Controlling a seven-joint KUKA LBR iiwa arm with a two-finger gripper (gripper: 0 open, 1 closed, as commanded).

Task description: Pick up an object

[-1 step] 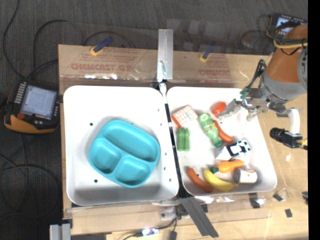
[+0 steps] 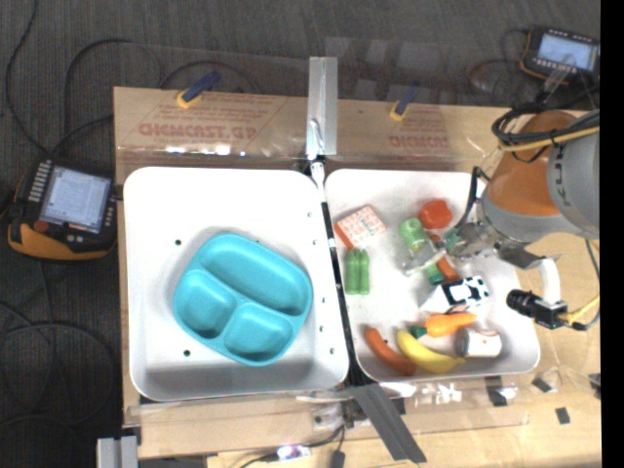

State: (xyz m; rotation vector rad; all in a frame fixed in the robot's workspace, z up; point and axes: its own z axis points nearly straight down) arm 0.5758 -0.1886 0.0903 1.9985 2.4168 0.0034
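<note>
Objects point(image 2: 429, 291) in right bin point(image 2: 390, 185); cardboard point(image 2: 224, 130) reads "CHEMCAST GP".

1. A brown bench point(image 2: 224, 125) carries two shallow white bins set side by side, touching.
2. The left bin point(image 2: 156, 213) sits on its left half.
3. The right bin point(image 2: 390, 188) sits beside it.
4. Two clamps, blue point(image 2: 198, 88) and yellow point(image 2: 403, 104), grip the far edge.

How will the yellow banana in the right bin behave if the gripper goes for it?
The banana looks like smooth moulded plastic, so probably stiff, light and somewhat slippery. Its curved, rounded body may rock or pivot when pushed. It lies against the orange sausage-shaped toy near the right bin's front wall, so neighbours will likely shift too.
</note>
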